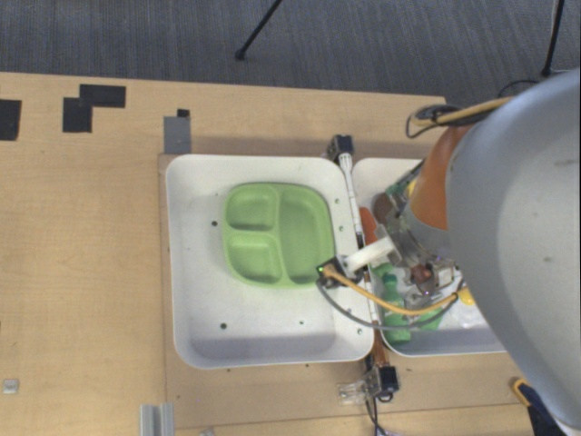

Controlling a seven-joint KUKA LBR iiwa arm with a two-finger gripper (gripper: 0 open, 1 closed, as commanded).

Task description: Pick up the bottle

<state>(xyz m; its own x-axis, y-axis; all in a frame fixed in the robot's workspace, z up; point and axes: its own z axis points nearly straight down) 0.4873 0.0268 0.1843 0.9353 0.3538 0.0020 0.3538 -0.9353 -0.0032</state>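
1. Grey and bulky, the arm (517, 243) covered most of the right bin (386, 173), its orange band just above the wrist.
2. The gripper (413, 275) was down inside that bin, near the wall shared with the left bin (195, 243); whether it was open or closed, or held anything, could not be told, since the wrist and cables hid it.
3. A green thing (392, 289) beside the gripper, low in the right bin, was probably the bottle, though too little showed to be sure.
4. The left bin held a green divided tray (277, 234), well apart from the gripper.
5. By my reading, the reach into the bin was done; a confirmed grasp and the lift were left, with nothing visibly raised.
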